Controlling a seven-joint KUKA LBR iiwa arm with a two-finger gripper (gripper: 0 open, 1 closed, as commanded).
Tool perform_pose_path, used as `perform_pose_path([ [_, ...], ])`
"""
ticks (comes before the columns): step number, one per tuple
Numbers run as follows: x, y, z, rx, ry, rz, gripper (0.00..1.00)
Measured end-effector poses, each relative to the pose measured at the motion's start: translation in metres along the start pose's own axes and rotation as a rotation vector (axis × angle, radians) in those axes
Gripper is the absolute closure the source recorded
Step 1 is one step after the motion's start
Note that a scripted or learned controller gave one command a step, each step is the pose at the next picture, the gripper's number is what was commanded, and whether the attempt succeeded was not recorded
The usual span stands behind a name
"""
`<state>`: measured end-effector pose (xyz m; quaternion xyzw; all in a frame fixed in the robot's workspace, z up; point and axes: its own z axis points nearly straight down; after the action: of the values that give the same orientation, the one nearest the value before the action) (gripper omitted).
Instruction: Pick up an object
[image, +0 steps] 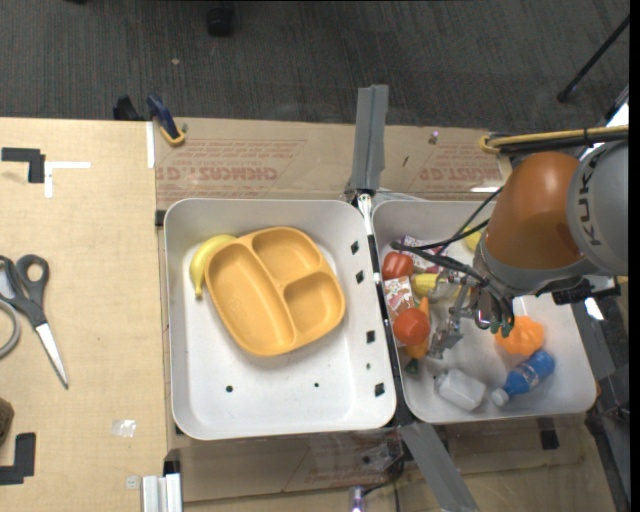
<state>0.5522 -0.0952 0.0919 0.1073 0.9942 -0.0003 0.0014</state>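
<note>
My gripper (452, 330) hangs low inside the right bin (575, 400), under the arm's orange band, just right of the toy pile along the bin's left side. That pile holds a red pepper-like toy (397, 265), a striped packet (398, 292), a yellow piece (424, 283) and an orange-red toy (411, 325). A clear white bottle (461, 389) lies at the bin's front. A blue bottle (526, 376) and an orange toy (521, 334) sit to the gripper's right. The arm hides much of the bin's back.
The left bin (200, 400) holds a yellow divided plate (272, 288) with a banana (203, 261) tucked under its left edge. Scissors (35, 312) lie on the wooden bench at far left. A grey divider bar (370, 140) runs between the bins.
</note>
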Motion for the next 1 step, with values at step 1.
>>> perform_pose_path([
  [1, -0.0369, 0.0101, 0.0021, 0.004, 0.026, 0.107, 0.00],
])
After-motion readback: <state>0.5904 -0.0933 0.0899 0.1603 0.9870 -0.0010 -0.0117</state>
